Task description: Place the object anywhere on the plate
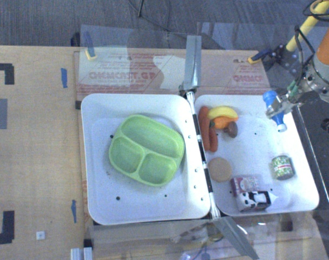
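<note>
The claw (277, 112) hangs over the far right corner of the right bin (305, 161); whether it is open or closed cannot be told. In the left bin (94, 145) lies the green divided plate (146, 150). The right bin holds a banana (223, 112), a hot dog (209, 129), a round brown cookie (220, 169), a small can (282, 167) and a carton (250, 193).

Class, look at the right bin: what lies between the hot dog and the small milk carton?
In the camera view, a round brown cookie lies between the hot dog and the milk carton, near the bin's left wall.
</note>
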You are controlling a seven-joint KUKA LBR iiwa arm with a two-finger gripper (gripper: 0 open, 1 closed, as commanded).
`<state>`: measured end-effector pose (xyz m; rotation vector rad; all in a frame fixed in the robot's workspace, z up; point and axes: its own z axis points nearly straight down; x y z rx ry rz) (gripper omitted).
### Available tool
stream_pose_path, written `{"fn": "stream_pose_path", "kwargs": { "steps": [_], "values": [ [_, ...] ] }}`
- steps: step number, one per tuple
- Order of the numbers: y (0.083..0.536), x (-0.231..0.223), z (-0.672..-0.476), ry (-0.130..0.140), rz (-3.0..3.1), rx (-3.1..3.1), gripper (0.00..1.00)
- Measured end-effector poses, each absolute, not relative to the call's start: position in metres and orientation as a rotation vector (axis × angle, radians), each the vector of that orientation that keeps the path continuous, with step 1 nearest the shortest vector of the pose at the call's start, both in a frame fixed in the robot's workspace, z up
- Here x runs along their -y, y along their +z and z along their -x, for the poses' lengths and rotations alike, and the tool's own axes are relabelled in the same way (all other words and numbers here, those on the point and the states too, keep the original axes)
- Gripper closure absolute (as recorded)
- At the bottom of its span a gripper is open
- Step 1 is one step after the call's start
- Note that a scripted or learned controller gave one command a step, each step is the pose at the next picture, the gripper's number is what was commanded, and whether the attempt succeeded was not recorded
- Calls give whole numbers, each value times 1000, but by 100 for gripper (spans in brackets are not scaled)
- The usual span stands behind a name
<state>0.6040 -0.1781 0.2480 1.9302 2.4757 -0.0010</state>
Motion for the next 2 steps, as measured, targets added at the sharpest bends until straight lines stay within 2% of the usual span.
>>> {"fn": "stream_pose_path", "kwargs": {
  "steps": [1,2],
  "values": [
    [185,96,-630,1,-1649,-2674,100],
    [185,42,-613,2,-1040,-2963,100]
  ]
}}
